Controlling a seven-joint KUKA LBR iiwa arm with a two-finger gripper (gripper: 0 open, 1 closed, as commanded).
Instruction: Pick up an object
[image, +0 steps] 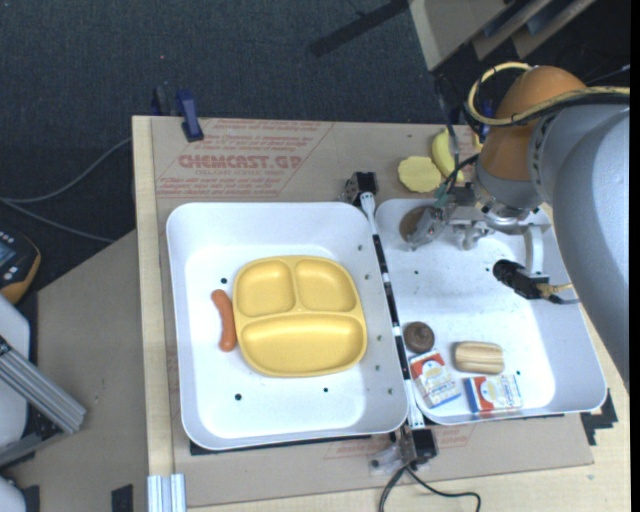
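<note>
My gripper (447, 226) is low over the far left corner of the right bin (560, 340), with the grey arm (590, 150) coming in from the right. A small brownish round thing (411, 226) sits right at the gripper's left side; I cannot tell whether it is gripped. At the bin's near side lie a brown round cookie (418, 335), a tan bread roll (478, 357) and two small red, white and blue packets (435, 381) (497, 393), all well apart from the gripper.
The left bin (195, 250) holds a yellow divided plate (298, 315) and an orange sausage (225, 320) beside it. Yellow items (420, 172) lie on the bench behind the right bin. A blue clamp (188, 115) sits on the bench's far edge.
</note>
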